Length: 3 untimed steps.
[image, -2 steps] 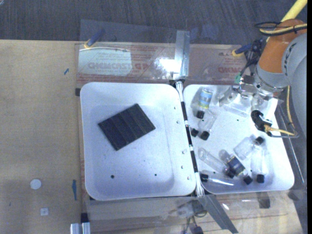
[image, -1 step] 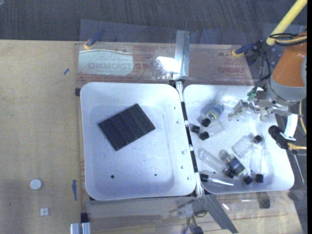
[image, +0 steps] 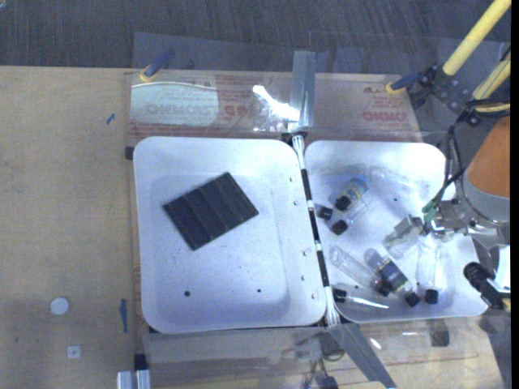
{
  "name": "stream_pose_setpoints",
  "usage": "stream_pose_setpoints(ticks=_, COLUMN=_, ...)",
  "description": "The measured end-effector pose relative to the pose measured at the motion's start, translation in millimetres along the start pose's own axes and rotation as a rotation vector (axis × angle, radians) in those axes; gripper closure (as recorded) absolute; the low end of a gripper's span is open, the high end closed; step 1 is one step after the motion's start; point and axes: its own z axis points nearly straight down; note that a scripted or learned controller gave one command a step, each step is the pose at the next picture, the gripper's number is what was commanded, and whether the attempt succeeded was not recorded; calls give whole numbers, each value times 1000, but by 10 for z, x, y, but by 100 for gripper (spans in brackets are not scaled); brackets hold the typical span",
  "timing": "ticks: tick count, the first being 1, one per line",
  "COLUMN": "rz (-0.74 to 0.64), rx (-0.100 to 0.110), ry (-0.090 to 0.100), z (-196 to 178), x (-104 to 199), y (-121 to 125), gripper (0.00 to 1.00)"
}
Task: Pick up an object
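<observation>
Pincer low over right bin, finger state not discernible; nearest vial lies just near-side of it, long axis running near-far, other vials scattered left; dark slab alone in left bin.

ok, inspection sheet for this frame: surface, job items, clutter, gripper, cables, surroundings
surface: bench bearing left bin and right bin, side by side.
job items: dark ribbed panel lies flat in left bin; clear vials with black caps scattered in right bin.
clutter: blue clamps at the bench's far edge.
gripper: gripper above right bin among the vials; finger state unreadable.
cables: black cable down by the wrist.
surroundings: yellow rods top right, dark floor beyond.
</observation>
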Motion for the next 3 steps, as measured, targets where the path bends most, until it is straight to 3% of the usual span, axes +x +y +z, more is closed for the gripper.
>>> stream_pose_setpoints(ticks=1, rz=-72, rx=-7, ry=-2, z=624, x=576, y=-244, gripper=0)
stream_pose_setpoints(ticks=2, rz=-69, rx=-13, ry=-2, z=514, x=569, y=-228, gripper=100)
stream_pose_setpoints(ticks=3, rz=-15, rx=1, ry=0, z=-585, x=1561, y=-223, gripper=100)
